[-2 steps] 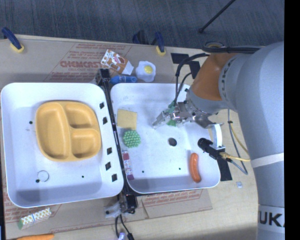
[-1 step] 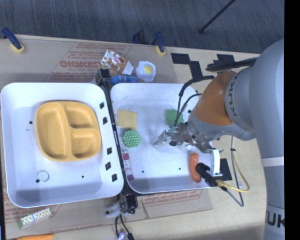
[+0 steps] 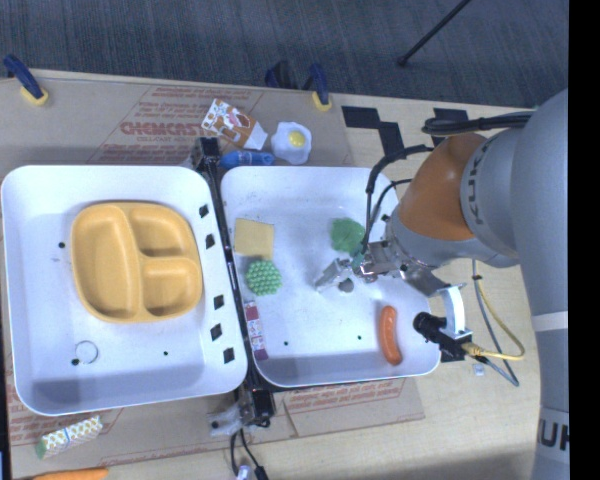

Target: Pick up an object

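Gripper [image 3: 332, 276] low in the right bin [image 3: 310, 363], beside the green lump [image 3: 347, 234].
Whether it is parted or closed, I cannot tell. The lump looks light, soft, squashable; best pinched gently across its middle.

Two shallow white plastic bins, left [image 3: 20, 268] and right [image 3: 310, 353], both smooth with a soft sheen. Yellow compartmented plastic tray [image 3: 135, 260]: smooth, semi-gloss moulding. Pale yellow square block [image 3: 254, 238]: matt, looking like foam or sponge. Green knobbly ball [image 3: 264, 277]: rough, studded surface. Green crinkled lump [image 3: 347, 234]: matt, uneven. Orange-red sausage-shaped piece [image 3: 388, 335]: smooth, glossy plastic. Brown printed cardboard sheet [image 3: 160, 128] covering the counter: matt paper finish. Grey robot arm casing [image 3: 525, 198]: smooth, satin, with a glossy orange band [image 3: 438, 203]. Silvery metal gripper [image 3: 342, 274]: bright, reflective.
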{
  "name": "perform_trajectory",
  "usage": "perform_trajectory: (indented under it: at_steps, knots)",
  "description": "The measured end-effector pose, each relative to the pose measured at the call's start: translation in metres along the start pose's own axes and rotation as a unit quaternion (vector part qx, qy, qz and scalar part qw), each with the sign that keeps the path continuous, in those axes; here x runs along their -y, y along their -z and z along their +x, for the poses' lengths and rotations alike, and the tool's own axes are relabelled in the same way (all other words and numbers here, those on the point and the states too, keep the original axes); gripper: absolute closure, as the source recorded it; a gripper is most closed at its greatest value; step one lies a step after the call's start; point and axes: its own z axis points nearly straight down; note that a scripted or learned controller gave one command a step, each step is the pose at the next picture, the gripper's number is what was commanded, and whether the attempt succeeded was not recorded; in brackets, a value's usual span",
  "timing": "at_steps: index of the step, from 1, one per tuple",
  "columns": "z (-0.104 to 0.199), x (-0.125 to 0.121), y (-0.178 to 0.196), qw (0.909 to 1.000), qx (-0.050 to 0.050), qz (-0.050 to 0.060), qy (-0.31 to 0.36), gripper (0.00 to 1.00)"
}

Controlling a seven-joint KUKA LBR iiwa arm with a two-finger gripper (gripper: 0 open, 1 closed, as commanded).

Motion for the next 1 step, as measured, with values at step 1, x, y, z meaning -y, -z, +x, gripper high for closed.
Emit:
perform_trajectory:
  at_steps: [1]
  knots:
    - [0.0081, -0.0550, 0.0002, 0.9983, 0.000, 0.000, 0.058, 0.00]
